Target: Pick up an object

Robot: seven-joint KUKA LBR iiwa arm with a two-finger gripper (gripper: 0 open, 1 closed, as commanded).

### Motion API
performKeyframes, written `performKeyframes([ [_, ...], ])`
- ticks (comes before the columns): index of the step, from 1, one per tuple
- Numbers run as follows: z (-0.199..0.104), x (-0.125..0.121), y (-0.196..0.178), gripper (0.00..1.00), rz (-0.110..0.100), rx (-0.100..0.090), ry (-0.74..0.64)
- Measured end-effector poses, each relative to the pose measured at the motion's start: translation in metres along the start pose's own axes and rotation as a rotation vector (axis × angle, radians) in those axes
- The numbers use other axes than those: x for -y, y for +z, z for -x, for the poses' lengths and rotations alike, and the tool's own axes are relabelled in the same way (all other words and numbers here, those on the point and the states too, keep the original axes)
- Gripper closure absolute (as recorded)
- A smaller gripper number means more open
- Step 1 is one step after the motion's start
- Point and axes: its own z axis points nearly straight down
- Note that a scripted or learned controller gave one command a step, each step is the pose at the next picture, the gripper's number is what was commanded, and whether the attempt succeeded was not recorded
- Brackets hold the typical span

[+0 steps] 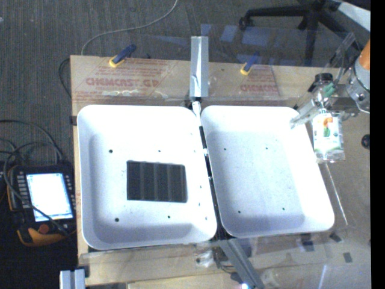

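White plastic makes up the two shallow bins, left bin [90,161] and right bin [301,215], which sit side by side and touch along their inner rims. One dark rectangular slab [156,181], ribbed in four lengthwise bands, lies flat on the floor of the left bin, a little below its middle. One pale, clear-looking packet [328,138] with small orange and green marks sits at the right rim of the right bin, upright in the view and just under the tool [322,104]. The top of the packet meets the tool, but I cannot tell whether the tool is clenched on it or released, as the parts there are too small and blurred.

One grey arm [360,86] comes in from the right, with its orange band [365,52] at the frame's edge.

Brown board forms the desk [135,80], with faded red lettering printed along its far side. Two blue-and-yellow clamps, one clamp [122,55] on the left and another clamp [249,64] on the right, grip its far edge. One metal strip [199,68] runs from that edge down to the gap between the bins.

Grey carpet [36,29] covers the floor. On it, left of the desk, lies one handheld pendant [45,198] with a lit screen and dark cables. One black chair base [301,14] stands at the top right, and a thin pale cable [150,20] curves across the carpet.
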Motion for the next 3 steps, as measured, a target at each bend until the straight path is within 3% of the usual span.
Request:
performKeyframes([
  [1,-0.006,-0.025,0.179,0.0,0.01,-0.005,-0.351],
  [2,-0.007,-0.041,0.186,0.0,0.012,-0.006,-0.379],
  [3,-0.009,-0.042,0.176,1.0,0.014,-0.006,-0.381],
])
